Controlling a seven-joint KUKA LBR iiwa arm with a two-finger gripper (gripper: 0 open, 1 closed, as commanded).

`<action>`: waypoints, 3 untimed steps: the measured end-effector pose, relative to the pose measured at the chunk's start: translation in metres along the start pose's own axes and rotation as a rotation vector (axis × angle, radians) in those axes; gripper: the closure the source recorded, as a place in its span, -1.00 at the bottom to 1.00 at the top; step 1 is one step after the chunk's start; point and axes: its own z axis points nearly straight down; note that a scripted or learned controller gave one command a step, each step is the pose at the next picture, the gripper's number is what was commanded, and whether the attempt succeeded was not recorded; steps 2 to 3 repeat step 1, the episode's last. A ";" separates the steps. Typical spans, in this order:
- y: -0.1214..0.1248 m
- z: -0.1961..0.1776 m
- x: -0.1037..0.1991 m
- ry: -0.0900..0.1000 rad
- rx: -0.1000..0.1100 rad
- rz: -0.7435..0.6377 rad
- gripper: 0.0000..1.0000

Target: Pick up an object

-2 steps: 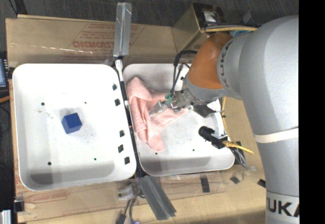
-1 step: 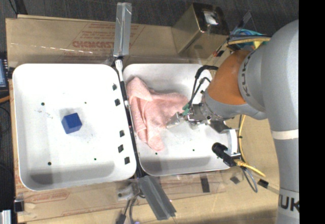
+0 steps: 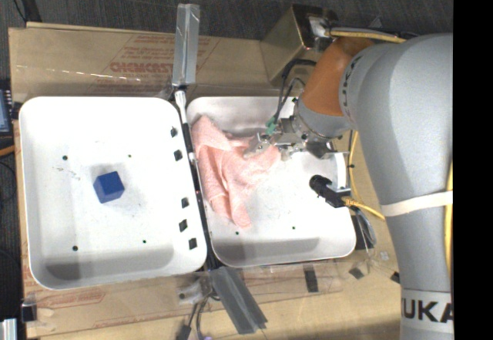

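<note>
Two shallow white bins sit side by side on the bench, and each holds one loose thing. One small blue cube (image 3: 108, 186) rests on the floor of the left bin (image 3: 46, 122), a little left of that bin's centre and well apart from its walls. One pink cloth (image 3: 223, 166) lies crumpled in the right bin (image 3: 308, 242), bunched against the left wall by the divider. Its long axis runs from the upper left corner of the bin down toward the bin's middle, ending in a narrow tail that points to the lower right; a second fold stretches rightward toward the arm. One gripper (image 3: 262, 144) is in the upper part of the right bin, reaching in from the right, its tip at the cloth's right-hand fold. Whether it is closed on the fabric or merely touching it cannot be told from this angle. One dark, stubby part (image 3: 323, 189) of the arm hangs over the right side of the same bin.
</note>
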 end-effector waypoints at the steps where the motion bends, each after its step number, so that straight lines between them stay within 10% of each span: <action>1: -0.009 -0.020 -0.016 0.000 -0.001 -0.111 -1.00; 3: -0.009 -0.020 -0.016 0.000 -0.001 -0.111 -1.00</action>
